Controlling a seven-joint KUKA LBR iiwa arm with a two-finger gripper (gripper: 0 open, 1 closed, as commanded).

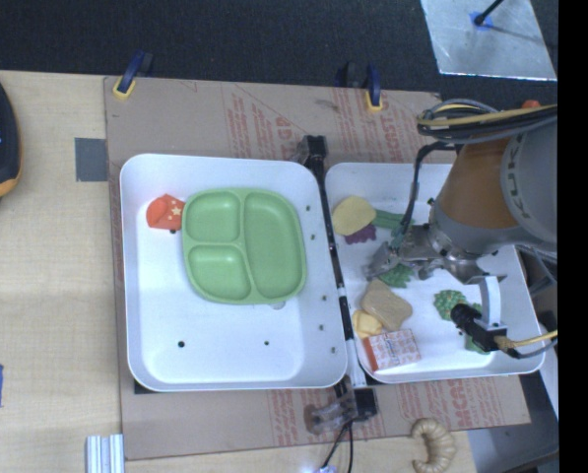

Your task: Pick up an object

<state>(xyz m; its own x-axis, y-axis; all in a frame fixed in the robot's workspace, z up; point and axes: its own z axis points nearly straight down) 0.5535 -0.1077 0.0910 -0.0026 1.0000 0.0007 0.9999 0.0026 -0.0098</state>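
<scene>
Cardboard covers the table (67, 294) under two white bins, and in the right bin (530, 363) the end effector (397, 256), whose opening I cannot tell, hovers just far of a tan bread-like piece (386, 305) lying near-left of it.

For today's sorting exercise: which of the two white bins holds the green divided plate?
The left bin holds the green divided plate. The right bin holds small toy foods, and the arm reaches over it.

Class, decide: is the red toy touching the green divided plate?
Touching: the camera view shows the red toy pressed against the green divided plate, with no gap.
</scene>
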